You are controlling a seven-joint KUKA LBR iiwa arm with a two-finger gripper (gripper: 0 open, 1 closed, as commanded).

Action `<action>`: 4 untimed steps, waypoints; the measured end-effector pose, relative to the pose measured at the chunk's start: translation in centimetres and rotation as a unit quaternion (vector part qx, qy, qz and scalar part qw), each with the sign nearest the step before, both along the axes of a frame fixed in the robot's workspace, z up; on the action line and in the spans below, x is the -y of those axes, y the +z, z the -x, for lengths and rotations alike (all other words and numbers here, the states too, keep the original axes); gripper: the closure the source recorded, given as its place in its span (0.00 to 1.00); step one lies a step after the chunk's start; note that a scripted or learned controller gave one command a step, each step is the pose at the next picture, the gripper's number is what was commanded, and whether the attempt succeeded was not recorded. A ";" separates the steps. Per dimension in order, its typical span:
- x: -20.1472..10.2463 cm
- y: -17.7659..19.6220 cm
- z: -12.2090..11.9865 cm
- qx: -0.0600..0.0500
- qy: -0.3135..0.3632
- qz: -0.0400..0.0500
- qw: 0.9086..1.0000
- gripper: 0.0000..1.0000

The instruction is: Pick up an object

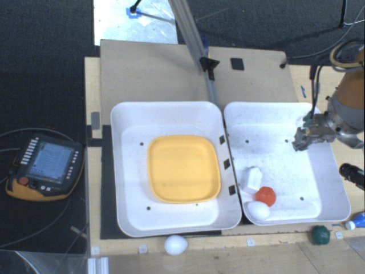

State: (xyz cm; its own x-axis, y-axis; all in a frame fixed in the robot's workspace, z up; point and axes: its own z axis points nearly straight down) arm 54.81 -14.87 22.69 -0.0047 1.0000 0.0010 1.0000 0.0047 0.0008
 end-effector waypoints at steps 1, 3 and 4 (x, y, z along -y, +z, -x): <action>-5.1 -0.8 -0.3 0.000 0.000 0.000 1.000 1.00; -15.0 -0.4 -2.7 0.000 0.000 0.000 1.000 1.00; -20.8 -0.9 -3.1 0.000 0.000 0.000 1.000 1.00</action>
